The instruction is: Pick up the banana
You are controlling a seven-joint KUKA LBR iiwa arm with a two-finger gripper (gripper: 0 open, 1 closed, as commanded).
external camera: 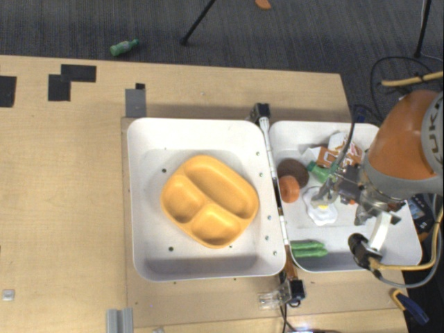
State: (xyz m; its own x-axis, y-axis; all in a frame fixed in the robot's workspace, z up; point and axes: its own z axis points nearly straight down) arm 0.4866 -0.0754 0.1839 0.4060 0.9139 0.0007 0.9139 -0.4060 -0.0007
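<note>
Camera view: arm (406, 144) bends over right bin (298, 134); pincer (326, 198) possibly low, grip state unclear.

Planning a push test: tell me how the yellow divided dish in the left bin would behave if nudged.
The yellow dish looks like rigid moulded plastic, so probably stiff and light. Broad and low in the left bin, it would likely slide, not tip or roll.

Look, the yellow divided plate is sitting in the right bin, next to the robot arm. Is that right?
Not quite. The yellow divided plate sits in the left bin, not the right one. The camera view shows the robot arm reaching over the right bin, which holds the smaller items such as a green piece.
</note>
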